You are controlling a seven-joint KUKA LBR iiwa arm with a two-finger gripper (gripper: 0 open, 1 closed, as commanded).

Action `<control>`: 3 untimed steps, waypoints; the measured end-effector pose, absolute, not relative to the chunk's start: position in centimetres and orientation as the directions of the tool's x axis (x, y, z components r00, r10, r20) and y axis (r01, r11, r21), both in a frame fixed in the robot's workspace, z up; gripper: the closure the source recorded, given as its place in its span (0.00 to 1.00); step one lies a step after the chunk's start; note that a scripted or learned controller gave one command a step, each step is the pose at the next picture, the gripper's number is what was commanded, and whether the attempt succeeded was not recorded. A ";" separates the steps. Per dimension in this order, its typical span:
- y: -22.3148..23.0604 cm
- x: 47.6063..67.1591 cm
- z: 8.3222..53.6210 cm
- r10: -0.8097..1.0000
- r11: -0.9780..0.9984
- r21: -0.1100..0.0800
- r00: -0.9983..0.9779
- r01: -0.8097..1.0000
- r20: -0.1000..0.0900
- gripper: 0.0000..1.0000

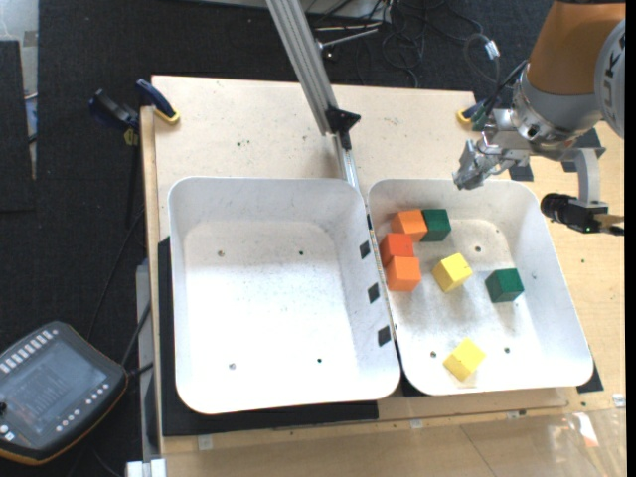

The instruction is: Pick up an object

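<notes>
Two shallow white bins are sitting side by side on a pale bench point(248, 117). We are seeing the gripper point(471, 175) hovering over the far rim of the right bin point(556, 296), holding nothing. Small blocks are lying in that bin: an orange cluster point(402, 251) touching a green block point(435, 224), with a yellow block point(452, 271) apart. We are judging that isolated yellow block easiest; descend centred over it.

Grey teach pendant point(45, 396) lower left; blue-and-yellow clamp point(149, 102) at bench's point(248, 127) corner.
</notes>
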State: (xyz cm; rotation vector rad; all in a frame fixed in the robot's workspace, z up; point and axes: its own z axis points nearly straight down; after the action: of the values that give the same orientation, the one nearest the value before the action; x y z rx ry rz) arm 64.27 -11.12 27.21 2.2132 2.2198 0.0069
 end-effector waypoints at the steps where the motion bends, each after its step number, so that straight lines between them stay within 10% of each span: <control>1: -6.8 63.2 26.2 1.000 0.006 -0.001 -0.006 1.000 0.001 1.00; 3: 2.1 59.5 25.9 1.000 0.007 -0.002 -0.007 1.000 0.001 1.00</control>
State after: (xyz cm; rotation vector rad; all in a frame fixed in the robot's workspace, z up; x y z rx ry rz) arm 59.51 2.08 25.94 2.2155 2.2308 -0.0007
